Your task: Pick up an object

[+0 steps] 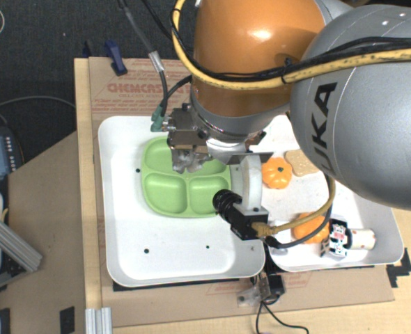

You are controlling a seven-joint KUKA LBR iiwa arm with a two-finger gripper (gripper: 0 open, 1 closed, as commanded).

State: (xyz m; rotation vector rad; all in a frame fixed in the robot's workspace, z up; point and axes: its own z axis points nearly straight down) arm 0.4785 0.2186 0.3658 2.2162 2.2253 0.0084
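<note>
The green divided plate [181,185] lies in the left bin [122,207], toward its far right part, flat and easy to reach from above. The gripper [186,160] hangs directly over the plate's far edge, seemingly lined up for a grab at the rim; whether its fingers are apart or together I cannot tell. In the right bin [386,245], a small orange pumpkin [276,174] sits near the left wall.

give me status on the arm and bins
Gripper low over green tray, left bin. Nothing seen held. Pumpkin and small toys in right bin.
</note>
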